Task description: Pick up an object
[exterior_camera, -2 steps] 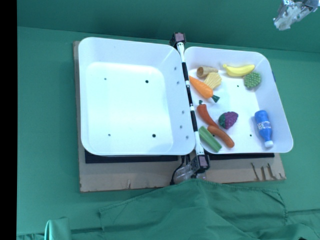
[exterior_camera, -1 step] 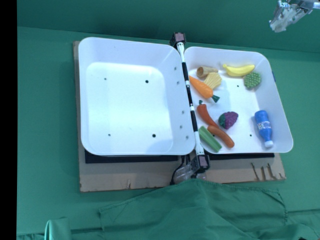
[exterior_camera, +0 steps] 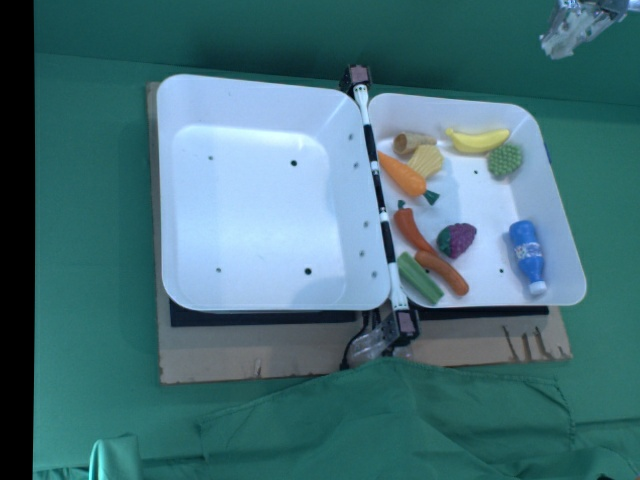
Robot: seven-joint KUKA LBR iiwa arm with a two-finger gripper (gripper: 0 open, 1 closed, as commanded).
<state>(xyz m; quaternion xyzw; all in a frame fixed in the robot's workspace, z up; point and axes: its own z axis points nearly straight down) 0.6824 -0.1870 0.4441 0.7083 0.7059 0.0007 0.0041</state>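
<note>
— What's on the bench, starting from the left?

— The left bin (exterior_camera: pixel 262 190), white, then a black-and-white rod (exterior_camera: pixel 378 193) along the seam between the two bins.

— And the right bin (exterior_camera: pixel 556 230)?

— Toys. By its left edge, a carrot (exterior_camera: pixel 403 175) with a corn cob (exterior_camera: pixel 427 159) and a small tan piece (exterior_camera: pixel 408 143) just behind. Nearer the front-left corner, two orange sausage shapes (exterior_camera: pixel 428 249) and a green cucumber (exterior_camera: pixel 420 278), close together. A purple grape bunch (exterior_camera: pixel 457 238) sits mid-bin. At the back edge, a banana (exterior_camera: pixel 477 140) with a green round thing (exterior_camera: pixel 505 160) beside it. A blue bottle (exterior_camera: pixel 527 255) lies by the right edge.

— The claw?

— The gripper (exterior_camera: pixel 572 28) hangs beyond the back-right corner, well apart from everything, holding nothing. Wide or narrow, I can't tell.
</note>
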